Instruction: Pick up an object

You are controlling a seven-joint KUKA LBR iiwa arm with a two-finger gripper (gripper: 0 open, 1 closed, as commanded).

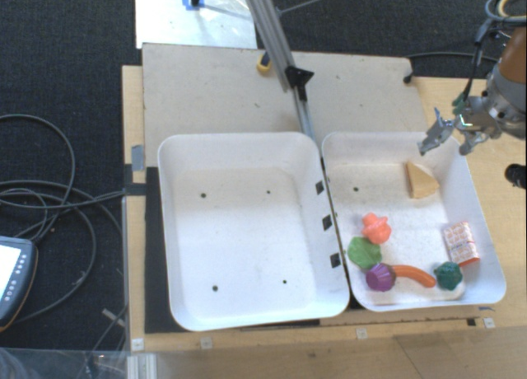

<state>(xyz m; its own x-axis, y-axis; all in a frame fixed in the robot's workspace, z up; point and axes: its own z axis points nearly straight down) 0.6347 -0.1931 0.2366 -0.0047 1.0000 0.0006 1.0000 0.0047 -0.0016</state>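
Nearest the camera, along the front wall of the right-hand shallow white bin (pixel 486 291), sits a tight cluster: a purple knobbly plastic toy (pixel 380 277), a long orange carrot-shaped piece (pixel 411 274) touching it, and a dark green round toy (pixel 448 275) at the carrot's far end. Just behind these lie a lighter green leafy lump (pixel 363 251) and an orange-red rounded toy (pixel 375 226), both touching or nearly so. A pink-and-white wrapped packet (pixel 460 242) rests against the right wall.

A tan wedge-shaped block (pixel 421 180) lies apart from the rest, near the back of the same bin, with bare floor all round it. Judgement: this is the easiest candidate, since nothing crowds it and the fingers would have room on both sides; the front cluster is packed enough that a grasp there risks nudging neighbours.

The left-hand white bin (pixel 173 229) sits alongside on the desk (pixel 206 81).

The tool (pixel 449 133) hangs above the back right edge of the right bin, near the wedge but clear of it. Its two fingers appear spread, with nothing between them. No object is lifted; the pick has not yet been made.
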